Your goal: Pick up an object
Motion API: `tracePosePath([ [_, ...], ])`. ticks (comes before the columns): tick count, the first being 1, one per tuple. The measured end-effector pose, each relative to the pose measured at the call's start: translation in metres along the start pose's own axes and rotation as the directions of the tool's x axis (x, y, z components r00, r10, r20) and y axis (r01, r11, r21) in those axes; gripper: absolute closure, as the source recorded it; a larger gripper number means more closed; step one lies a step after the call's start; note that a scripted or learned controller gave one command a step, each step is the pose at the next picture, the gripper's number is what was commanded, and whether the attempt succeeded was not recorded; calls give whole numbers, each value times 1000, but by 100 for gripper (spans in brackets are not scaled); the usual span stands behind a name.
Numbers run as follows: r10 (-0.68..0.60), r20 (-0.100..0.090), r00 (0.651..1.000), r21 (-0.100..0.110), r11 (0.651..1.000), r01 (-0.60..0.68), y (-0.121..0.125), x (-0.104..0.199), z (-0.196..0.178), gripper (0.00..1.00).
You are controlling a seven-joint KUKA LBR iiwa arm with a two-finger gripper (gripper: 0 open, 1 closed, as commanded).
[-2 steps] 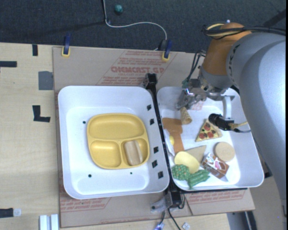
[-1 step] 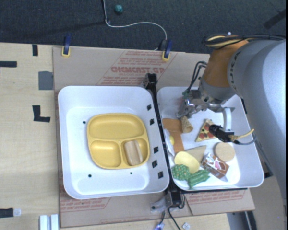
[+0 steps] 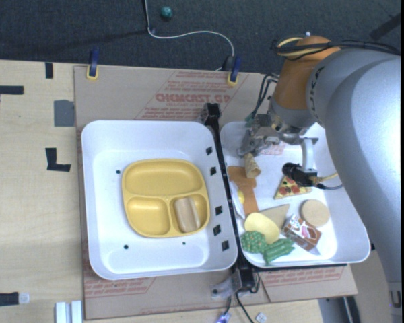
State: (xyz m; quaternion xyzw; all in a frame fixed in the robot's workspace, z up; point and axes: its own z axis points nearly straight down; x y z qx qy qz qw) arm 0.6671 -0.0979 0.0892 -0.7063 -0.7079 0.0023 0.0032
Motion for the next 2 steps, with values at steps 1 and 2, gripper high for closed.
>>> tracePosePath([
  [1,0,0,1000,-2,1000,0,-44,56,-95,0],
  [2,1,3,1000,-7,1000,-1,-25,3,-67,0],
])
